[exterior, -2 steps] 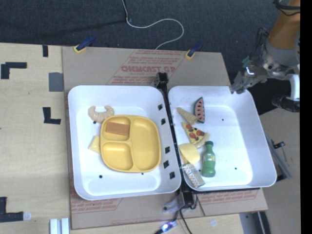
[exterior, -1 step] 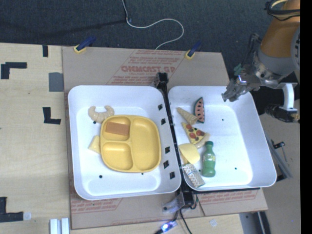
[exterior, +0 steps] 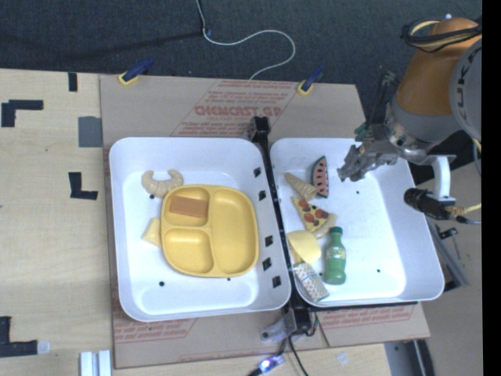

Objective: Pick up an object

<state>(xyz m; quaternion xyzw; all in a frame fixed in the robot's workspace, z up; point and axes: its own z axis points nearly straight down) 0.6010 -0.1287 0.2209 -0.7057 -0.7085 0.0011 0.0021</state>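
The claw (exterior: 350,168) hovers over the right bin (exterior: 391,233), and whether it is wide or narrow I cannot tell. The watermelon slice (exterior: 319,175) lies just to its left, long axis running up and down the view.

Both bins (exterior: 129,233) are moulded in smooth, glossy white plastic. The yellow tray (exterior: 227,237) looks like matt plastic. Printed brown cardboard (exterior: 227,108) is laid under them, on a pale wooden worktop (exterior: 47,233).

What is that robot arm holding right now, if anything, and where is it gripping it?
Nothing that I can see. The tool hangs over the right bin, beside the watermelon slice, with no object between its tips.
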